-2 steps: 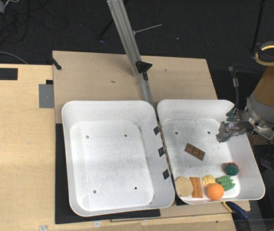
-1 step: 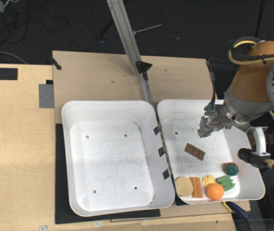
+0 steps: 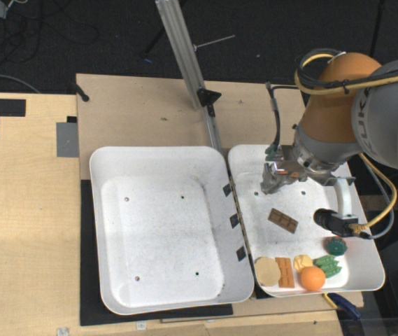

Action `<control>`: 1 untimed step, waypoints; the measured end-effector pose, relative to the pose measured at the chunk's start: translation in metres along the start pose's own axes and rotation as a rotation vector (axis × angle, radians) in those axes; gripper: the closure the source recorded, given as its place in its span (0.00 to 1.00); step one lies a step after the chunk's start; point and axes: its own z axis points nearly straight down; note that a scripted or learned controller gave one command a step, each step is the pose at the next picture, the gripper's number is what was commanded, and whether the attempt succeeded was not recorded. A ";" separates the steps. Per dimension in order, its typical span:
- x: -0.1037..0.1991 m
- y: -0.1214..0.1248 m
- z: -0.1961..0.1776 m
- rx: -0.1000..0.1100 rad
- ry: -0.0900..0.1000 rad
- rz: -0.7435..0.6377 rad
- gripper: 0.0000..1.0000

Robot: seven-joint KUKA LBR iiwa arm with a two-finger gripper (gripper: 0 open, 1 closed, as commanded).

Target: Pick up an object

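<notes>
1. Camera view: brown block [image 3: 282,220] lies mid right bin [image 3: 366,275]; orange ball [image 3: 313,278], green pieces [image 3: 329,264] and cracker [image 3: 285,272] crowd its near edge.
2. Claw [image 3: 277,178] hovers above the block; its opening — cannot tell.

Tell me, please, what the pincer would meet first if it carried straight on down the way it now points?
Most likely the bare white floor of the right bin. The pincer points down over an open patch near the bin's far end; the brown block lies nearer the camera, apparently off that line, though depth is hard to judge.
</notes>
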 end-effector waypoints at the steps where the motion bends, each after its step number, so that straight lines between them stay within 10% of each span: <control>1: 0.056 0.020 -0.011 -0.001 0.001 0.000 1.00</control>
